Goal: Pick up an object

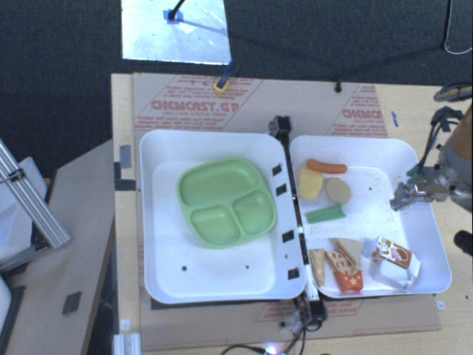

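The left bin holds a green divided plate near its middle. The right bin holds a sausage at the far side, a yellow piece and a tan piece just nearer, a green stick, and at the near edge a fries box and a small carton. The gripper hangs over that bin's right side, above bare floor.

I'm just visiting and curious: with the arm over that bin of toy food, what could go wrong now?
The tool hangs near the right bin's edge, so it might bump the rim. The small carton sits tight in the corner, awkward to grasp. The fries box and wedge lie close together, so both could get nudged.
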